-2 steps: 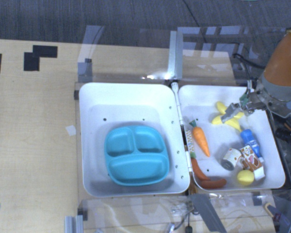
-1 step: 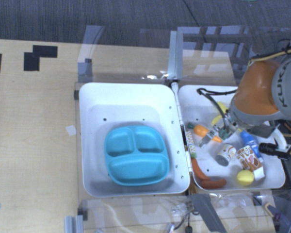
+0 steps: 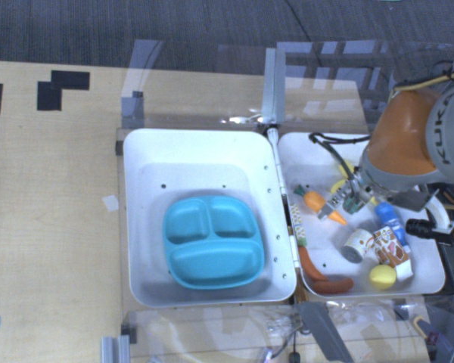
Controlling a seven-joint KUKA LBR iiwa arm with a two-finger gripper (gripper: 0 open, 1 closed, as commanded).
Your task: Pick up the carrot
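Orange carrot [image 3: 322, 207]: lies in right bin [image 3: 312, 151], left of centre, just beside gripper [image 3: 349, 200]. Fingers: spread cannot be told, nothing seen held. Risk: tapered carrot rolls or squirts aside on closing; white can [image 3: 356, 244], sausage [image 3: 322, 276] near.

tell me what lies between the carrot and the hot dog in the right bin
In the camera view, only bare white bin floor lies between the carrot and the hot dog.
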